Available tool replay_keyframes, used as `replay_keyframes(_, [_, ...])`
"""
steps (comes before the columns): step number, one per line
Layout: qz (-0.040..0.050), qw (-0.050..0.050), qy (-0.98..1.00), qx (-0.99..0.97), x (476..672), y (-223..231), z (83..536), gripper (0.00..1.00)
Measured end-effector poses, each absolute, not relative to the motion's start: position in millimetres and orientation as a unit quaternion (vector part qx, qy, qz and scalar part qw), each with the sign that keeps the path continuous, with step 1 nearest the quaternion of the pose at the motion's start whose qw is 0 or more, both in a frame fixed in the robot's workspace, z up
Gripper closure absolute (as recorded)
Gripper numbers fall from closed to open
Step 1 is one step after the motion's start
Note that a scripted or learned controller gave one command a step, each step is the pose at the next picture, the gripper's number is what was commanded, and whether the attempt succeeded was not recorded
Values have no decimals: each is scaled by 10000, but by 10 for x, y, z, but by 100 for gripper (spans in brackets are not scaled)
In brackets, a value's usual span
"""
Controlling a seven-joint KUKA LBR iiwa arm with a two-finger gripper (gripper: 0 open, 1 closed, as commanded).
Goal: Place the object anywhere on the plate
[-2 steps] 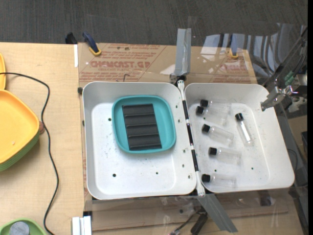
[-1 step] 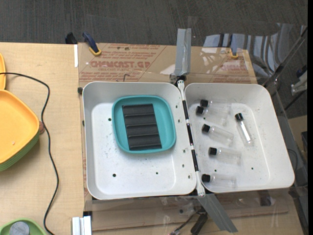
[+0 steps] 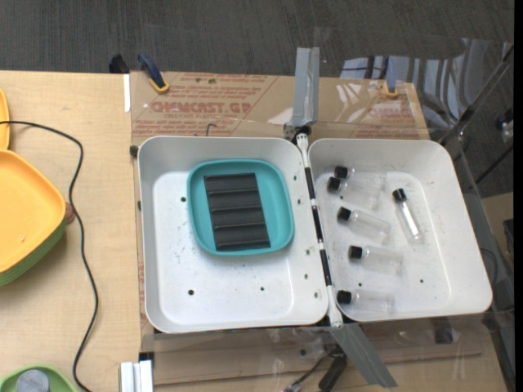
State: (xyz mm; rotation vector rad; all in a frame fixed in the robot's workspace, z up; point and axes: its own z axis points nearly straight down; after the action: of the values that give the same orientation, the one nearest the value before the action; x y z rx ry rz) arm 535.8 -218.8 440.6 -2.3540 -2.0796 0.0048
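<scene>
Two shallow white bins sit side by side on the desk [image 3: 45, 325], meeting along a hinge-like seam in the middle. The left bin [image 3: 163, 284] holds a teal plate [image 3: 282, 211], a rounded rectangle lying flat in the far half of the bin, nearer the seam than the left wall. On the plate lies a black ribbed block [image 3: 237, 211], with its ridges running left to right, covering most of the plate's middle.

The right bin [image 3: 458, 260] holds the loose objects: several clear vials with black caps, all lying on their sides and none touching the plate. One vial [image 3: 407, 215] lies towards the right of the bin with its cap at the far end. Another vial [image 3: 364, 221] lies near the middle with its cap to the left, and a third vial [image 3: 376, 256] lies just nearer than that, also cap-left. A fourth vial [image 3: 365, 302] rests against the near wall close to the seam. Two more black caps [image 3: 336, 179] sit close together at the far left of this bin; their clear bodies are hard to make out against the white floor.

How the jaws stand cannot be told.

Beyond the bins lies a sheet of printed cardboard [image 3: 212, 104], with a grey upright post [image 3: 306, 88] at the seam. Stacked yellow dishes [image 3: 24, 211] sit at the desk's left edge, and a black cable [image 3: 82, 243] snakes past them.
</scene>
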Motion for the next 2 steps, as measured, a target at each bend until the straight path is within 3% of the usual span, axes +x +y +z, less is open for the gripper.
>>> replay_keyframes(2, [15, 0, -5895, -8078, 5421, -2160, 4405, 0])
